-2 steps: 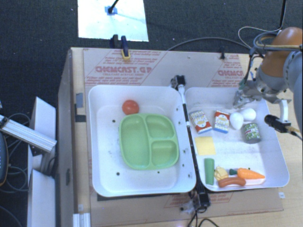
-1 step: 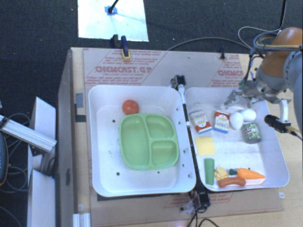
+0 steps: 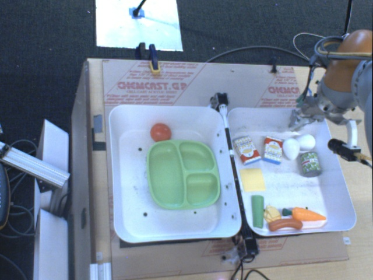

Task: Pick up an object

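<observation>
Your two bins (image 3: 125, 156) are white. Left one: pale green divided plate (image 3: 182, 174), red-orange tomato (image 3: 160, 132). Right one: two small cartons (image 3: 246, 149), red and white with yellow print; white egg (image 3: 291, 149); grey-green can (image 3: 310, 164); yellow slice (image 3: 253, 179); green stick (image 3: 257, 210); orange carrot (image 3: 308, 215); red sausage (image 3: 284, 225). Your arm (image 3: 344, 69) is grey, banded orange.

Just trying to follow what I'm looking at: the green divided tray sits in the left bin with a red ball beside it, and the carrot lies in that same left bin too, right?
Not quite. The camera view shows the carrot in the right bin, near its front edge. The green divided tray and the red ball are indeed together in the left bin.
</observation>
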You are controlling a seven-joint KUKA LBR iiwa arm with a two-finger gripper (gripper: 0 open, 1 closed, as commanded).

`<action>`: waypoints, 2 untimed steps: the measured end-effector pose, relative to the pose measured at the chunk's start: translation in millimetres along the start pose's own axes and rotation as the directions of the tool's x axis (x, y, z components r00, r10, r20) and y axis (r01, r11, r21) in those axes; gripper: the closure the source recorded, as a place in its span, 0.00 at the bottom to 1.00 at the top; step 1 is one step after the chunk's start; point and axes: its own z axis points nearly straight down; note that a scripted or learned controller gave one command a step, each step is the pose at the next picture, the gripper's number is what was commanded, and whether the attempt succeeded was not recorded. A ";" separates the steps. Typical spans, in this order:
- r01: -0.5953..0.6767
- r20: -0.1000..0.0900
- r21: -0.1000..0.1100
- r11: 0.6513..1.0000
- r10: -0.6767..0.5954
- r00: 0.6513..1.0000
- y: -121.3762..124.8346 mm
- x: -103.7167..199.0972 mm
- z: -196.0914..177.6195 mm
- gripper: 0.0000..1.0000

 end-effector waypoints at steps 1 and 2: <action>0.001 0.000 0.000 1.000 -0.001 1.000 -0.1 0.1 0.2 0.00; -0.005 -0.003 0.008 1.000 0.005 1.000 -3.0 13.2 24.0 0.00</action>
